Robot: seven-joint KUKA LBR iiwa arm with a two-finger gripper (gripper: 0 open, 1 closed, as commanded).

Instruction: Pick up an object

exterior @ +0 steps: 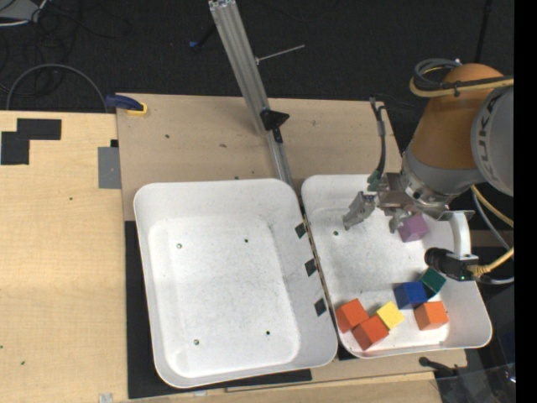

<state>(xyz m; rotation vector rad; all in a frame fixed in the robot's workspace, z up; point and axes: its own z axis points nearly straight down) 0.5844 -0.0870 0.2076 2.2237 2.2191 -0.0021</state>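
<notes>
The bench [210,141] is made of light wood, smooth and flat, and two shallow white bins sit on it side by side. Both have rounded corners and a matte surface like plastic, with small dark dots on the floor. The left bin [168,204] has nothing but its own speckled floor. The right bin [323,190] holds the blocks.

I count seven blocks, all small cubes with a dull, solid colour. Five are gathered in the near corner of the right bin: two orange-red blocks [361,323] touching each other, one yellow block [390,315] just beside them, one blue block [411,295], and one orange block [431,315]. A dark green block [434,282] lies at the right rim, partly hidden by a black cable piece. The purple block [412,227] is apart from the others, further back in the bin.

The arm [457,137] is round and heavy, grey metal with a glossy orange band. Its gripper [382,210] hangs low above the floor of the right bin. The fingers [358,211] look spread wide, one reaching to the left, and the purple block sits just at the right side of the gripper. I cannot see whether it is between the fingers or only beside them.

A long ribbed aluminium bar [247,74] stands tilted behind the bins.
</notes>
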